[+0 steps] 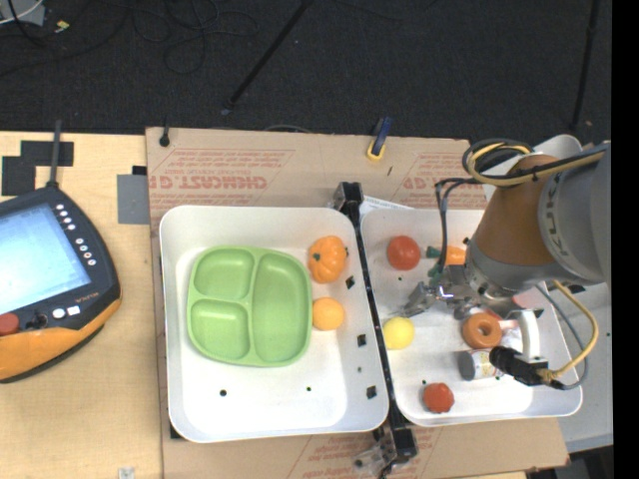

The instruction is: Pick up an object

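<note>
Bench seen from above at a slant, bearing two shallow white bins side by side. In the left bin (200, 397): a green divided plate (250, 305), a small orange pumpkin (326, 258) and an orange ball (327, 313) – all well apart from the arm.

In the right bin (559, 402): a red round fruit (403, 252) near the far side, a yellow lemon (397, 333) by the dividing wall, a brown doughnut (483, 329) near the middle, another red fruit (437, 397) at the near edge.

Reaching in from the right, low over the right bin, the grey arm with its gripper (444, 295). Too dark and tangled with cables to read – cannot tell whether released, clenched or grasping anything.

Nearest candidate: the doughnut, just beside the gripper on the near side and a little to the right, partly under the wrist. Looks like a toy, so probably light and stiff, with a smooth skin that may slip. Best taken across one side of the ring, one pad in the hole and one outside, rather than across the whole width. Second choice, the lemon: near the gripper, toward the left and the near side, round and likely to roll away against the wall if nudged.
</note>
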`<state>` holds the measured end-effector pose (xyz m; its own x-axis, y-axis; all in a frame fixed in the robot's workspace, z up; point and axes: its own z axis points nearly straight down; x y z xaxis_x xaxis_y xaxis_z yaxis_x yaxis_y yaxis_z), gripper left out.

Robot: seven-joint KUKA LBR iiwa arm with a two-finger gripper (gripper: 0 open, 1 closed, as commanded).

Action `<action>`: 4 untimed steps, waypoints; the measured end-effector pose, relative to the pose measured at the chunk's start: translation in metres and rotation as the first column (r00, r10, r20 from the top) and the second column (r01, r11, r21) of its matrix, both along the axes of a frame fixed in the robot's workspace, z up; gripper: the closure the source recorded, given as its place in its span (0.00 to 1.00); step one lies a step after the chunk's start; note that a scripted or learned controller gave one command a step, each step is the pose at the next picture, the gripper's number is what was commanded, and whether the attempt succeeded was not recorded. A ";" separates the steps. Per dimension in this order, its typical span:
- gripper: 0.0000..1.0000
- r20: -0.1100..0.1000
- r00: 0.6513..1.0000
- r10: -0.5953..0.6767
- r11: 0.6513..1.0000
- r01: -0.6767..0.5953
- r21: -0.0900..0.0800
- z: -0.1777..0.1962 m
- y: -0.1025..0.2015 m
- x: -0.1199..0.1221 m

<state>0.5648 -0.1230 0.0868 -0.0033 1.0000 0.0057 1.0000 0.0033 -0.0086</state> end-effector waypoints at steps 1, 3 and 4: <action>0.00 0.008 1.000 -0.003 1.000 0.004 -0.006 0.001 -0.057 0.022; 1.00 0.004 1.000 -0.012 1.000 0.012 -0.002 0.011 -0.055 -0.051; 1.00 0.016 1.000 0.004 1.000 -0.004 -0.004 0.091 0.003 -0.004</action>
<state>0.5613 -0.1205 0.1775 -0.0073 1.0000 0.0013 0.9999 0.0072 0.0072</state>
